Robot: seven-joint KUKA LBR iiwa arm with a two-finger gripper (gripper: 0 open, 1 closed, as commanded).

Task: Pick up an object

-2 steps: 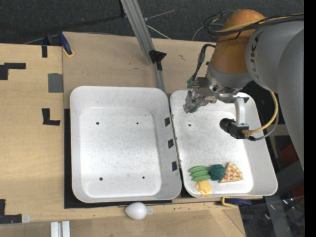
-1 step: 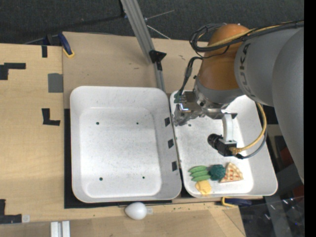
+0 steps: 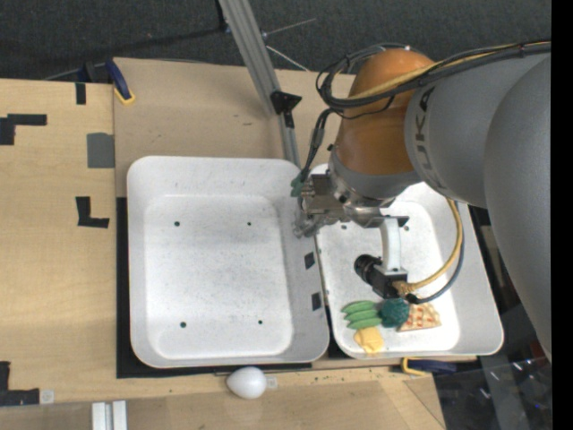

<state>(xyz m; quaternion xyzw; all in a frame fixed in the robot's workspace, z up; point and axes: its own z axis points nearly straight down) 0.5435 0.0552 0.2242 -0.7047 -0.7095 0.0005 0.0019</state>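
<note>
We see 2 white bins side by side on the table [image 3: 197, 124]. The arm [image 3: 501, 133] comes in from the right and its orange band sits over the far end of the right bin [image 3: 473, 325]. The gripper [image 3: 306, 215] hangs under the wrist, at the ridge where the left bin [image 3: 134, 240] and the right bin meet, toward their far half. The wrist hides it from above, so we cannot tell whether the jaws are apart or together, and we see nothing held in them.

The things to pick lie in a tight cluster at the near end of the right bin, well apart from the gripper. There are 4 of them:
- a green piece [image 3: 361, 312] on the left
- a dark teal piece [image 3: 393, 311] touching it
- an orange patterned piece [image 3: 421, 317] just to the right
- a yellow piece [image 3: 368, 339] just in front of the green one, close to the near wall

A white egg-shaped thing [image 3: 247, 382] lies on the table just outside the near rim of the left bin. A grey metal rod [image 3: 255, 52] slants down from the top of the view toward the gap between the bins.
</note>
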